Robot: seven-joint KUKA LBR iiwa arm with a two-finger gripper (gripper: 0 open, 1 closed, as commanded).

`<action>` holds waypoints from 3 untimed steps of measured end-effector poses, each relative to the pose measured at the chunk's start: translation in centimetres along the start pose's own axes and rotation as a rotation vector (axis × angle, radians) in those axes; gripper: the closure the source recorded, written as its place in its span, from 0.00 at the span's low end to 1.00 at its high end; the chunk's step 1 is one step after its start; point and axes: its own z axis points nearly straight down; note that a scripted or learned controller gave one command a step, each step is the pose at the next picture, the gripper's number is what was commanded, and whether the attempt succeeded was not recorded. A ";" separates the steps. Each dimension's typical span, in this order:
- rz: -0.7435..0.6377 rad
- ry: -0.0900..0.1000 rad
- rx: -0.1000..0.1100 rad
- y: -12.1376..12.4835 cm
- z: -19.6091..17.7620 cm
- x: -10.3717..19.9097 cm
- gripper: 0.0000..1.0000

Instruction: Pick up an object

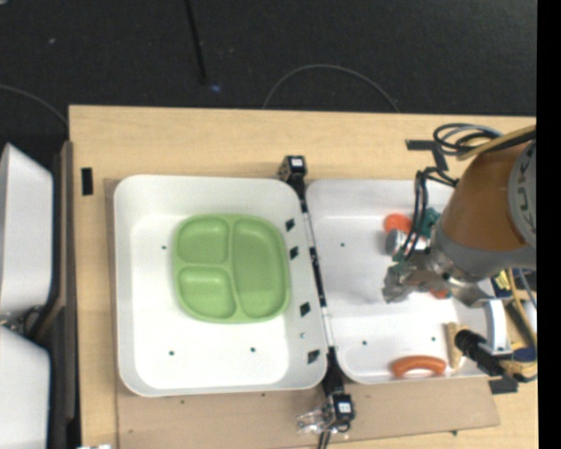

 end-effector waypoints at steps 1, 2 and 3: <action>-0.008 0.000 -0.001 0.9 -4.6 0.0 1.00; -0.009 0.001 0.001 1.1 -6.6 -0.1 1.00; -0.012 0.002 0.004 1.5 -6.0 5.2 1.00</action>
